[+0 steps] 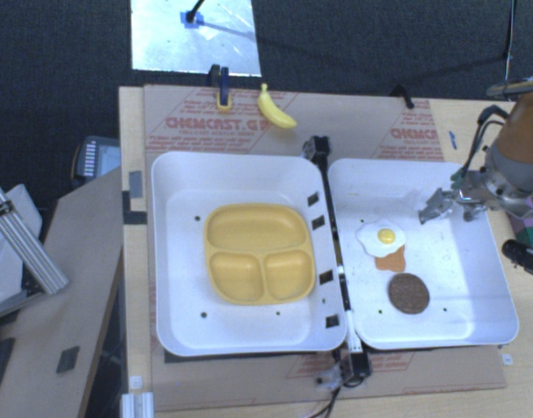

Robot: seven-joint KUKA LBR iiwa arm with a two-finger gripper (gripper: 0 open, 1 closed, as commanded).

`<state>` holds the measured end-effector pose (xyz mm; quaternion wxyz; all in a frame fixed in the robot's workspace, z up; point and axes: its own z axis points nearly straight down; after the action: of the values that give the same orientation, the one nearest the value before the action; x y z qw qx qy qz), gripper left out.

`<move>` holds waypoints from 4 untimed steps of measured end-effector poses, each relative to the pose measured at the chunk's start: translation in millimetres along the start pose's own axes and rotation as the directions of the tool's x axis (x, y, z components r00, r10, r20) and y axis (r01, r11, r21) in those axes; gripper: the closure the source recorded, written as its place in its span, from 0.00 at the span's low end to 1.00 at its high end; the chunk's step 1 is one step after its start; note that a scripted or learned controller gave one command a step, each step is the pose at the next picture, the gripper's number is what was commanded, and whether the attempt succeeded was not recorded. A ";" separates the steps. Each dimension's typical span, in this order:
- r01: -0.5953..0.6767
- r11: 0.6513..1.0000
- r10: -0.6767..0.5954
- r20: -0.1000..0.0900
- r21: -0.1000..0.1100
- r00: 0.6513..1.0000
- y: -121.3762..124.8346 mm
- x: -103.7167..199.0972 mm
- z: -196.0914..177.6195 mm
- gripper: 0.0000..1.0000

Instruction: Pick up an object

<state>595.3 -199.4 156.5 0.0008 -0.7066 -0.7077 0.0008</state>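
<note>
Looking down from above the bench (136,233) at a slant, far enough back to take in both white bins (175,233) whole; arm (521,146) entering from the right, its upper part perhaps cut off.

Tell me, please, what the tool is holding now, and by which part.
Nothing. The tool is over the right bin with no object between its fingers; the fried egg lies apart from it.

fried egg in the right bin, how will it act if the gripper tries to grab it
The fried egg lies flat on the bin floor, so fingers may struggle to get under it. It looks like thin toy food, probably light and apt to slide when pushed. Its edge touches an orange piece, which may shift too.
</note>
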 end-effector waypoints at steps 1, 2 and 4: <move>0.000 1.000 0.000 0.000 -0.001 1.000 -9.7 2.5 50.6 0.00; 0.000 1.000 0.000 0.002 -0.007 1.000 -7.9 1.7 36.8 1.00; 0.002 1.000 -0.002 0.003 -0.009 1.000 -7.2 -4.4 -51.6 1.00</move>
<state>588.3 -203.8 208.2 -0.0031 -0.7059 -0.7083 -0.0014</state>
